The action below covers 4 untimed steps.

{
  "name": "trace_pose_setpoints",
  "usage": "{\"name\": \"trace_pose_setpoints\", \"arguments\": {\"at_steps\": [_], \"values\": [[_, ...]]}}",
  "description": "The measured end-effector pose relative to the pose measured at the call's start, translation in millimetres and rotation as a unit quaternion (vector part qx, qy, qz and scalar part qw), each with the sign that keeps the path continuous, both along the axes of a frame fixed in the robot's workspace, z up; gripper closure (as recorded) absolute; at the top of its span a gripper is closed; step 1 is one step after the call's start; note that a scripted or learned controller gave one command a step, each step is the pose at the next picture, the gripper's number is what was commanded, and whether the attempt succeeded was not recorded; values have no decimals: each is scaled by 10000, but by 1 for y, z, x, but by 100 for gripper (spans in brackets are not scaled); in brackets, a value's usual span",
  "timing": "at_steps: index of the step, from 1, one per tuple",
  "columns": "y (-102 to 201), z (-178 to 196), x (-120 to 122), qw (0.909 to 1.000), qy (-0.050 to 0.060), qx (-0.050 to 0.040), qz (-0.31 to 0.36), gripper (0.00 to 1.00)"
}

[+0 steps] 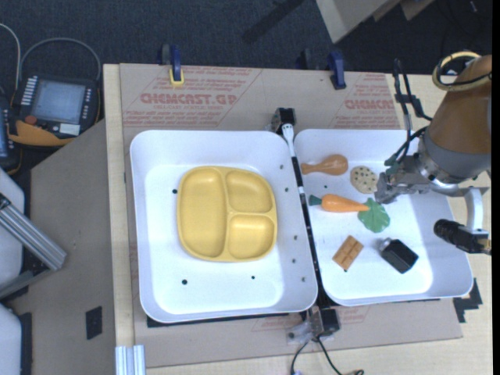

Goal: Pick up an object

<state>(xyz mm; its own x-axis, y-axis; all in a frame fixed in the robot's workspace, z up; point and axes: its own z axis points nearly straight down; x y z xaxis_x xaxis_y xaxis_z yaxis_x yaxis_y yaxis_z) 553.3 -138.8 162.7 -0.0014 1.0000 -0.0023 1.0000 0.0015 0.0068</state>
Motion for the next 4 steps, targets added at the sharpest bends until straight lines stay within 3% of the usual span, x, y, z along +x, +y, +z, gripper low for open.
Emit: {"name": "trace_pose_setpoints", "arguments": {"at_steps": [1, 2, 3, 4], "values": [[0, 54, 1, 10000, -3, -3, 1, 100], [51, 65, -6, 10000, 37, 22, 21, 100], [103, 69, 1, 10000, 23, 15, 23, 100], [163, 68, -13, 10000, 55, 27, 28, 100]]}}
